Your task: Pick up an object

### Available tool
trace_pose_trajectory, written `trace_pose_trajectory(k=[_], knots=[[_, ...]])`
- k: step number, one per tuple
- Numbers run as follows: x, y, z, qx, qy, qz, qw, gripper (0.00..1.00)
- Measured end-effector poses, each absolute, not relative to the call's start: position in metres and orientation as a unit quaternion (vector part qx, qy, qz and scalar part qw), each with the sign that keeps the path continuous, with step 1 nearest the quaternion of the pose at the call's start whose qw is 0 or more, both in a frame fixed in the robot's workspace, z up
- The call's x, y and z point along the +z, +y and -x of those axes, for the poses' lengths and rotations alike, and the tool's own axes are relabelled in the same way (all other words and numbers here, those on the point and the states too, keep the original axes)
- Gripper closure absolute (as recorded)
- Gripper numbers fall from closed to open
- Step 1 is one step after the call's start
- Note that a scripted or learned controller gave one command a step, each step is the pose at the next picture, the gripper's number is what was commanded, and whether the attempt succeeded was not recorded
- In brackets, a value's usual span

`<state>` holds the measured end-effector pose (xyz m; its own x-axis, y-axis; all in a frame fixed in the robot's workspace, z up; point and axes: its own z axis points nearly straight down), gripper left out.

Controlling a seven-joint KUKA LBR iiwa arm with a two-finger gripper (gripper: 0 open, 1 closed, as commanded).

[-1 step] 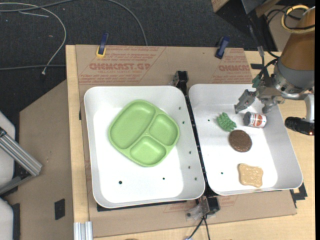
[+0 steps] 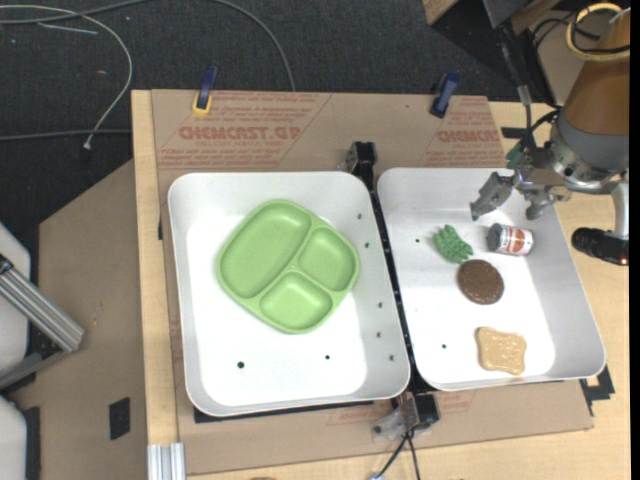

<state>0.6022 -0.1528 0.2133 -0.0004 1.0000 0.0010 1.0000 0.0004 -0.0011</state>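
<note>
Grey gripper (image 2: 514,196) hangs spread wide, holding nothing, over the right bin (image 2: 560,353). Small can (image 2: 511,239) lies on its side just below. We should drop straight down, straddling its short axis before closing.

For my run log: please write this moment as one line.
phase: approach | gripper: open, holding nothing, above right bin | nearest: can | also there: green toy, brown disc, tan piece

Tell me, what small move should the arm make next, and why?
Probably lower the end effector, open above the right bin, onto the small can lying just below it. That can is the nearest item; the green toy, brown disc and tan cookie lie farther off.
</note>
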Motion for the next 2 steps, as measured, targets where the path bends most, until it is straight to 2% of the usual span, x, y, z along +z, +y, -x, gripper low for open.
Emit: trace_pose_trajectory(k=[2], knots=[[0.125, -0.139, -0.600, 0.0013, -0.707, 0.707, 0.003, 0.00]])
